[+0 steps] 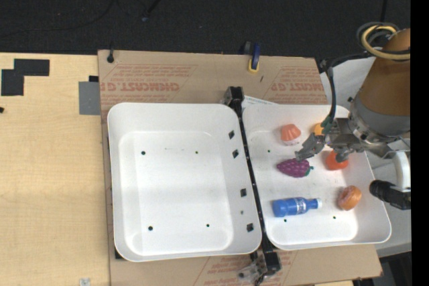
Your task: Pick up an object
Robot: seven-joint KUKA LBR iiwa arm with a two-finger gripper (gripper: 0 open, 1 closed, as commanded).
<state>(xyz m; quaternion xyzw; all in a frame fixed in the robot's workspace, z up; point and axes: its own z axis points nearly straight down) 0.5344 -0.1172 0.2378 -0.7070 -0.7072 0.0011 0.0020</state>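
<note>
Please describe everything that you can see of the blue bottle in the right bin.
The blue bottle lies on its side on the floor of the right bin, near the front wall. Its body is bright blue and looks like plastic; the end with the pale, whitish cap points right, toward an orange round item. It lies apart from the purple grape bunch above it. Nothing touches it.

Grey arm [385,100] from the right, gripper [315,144] low.

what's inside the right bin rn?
The right bin holds a blue bottle, purple grapes, a pink piece, an orange-red piece and an orange piece. The gripper and arm cover the bin's far right corner.
</note>
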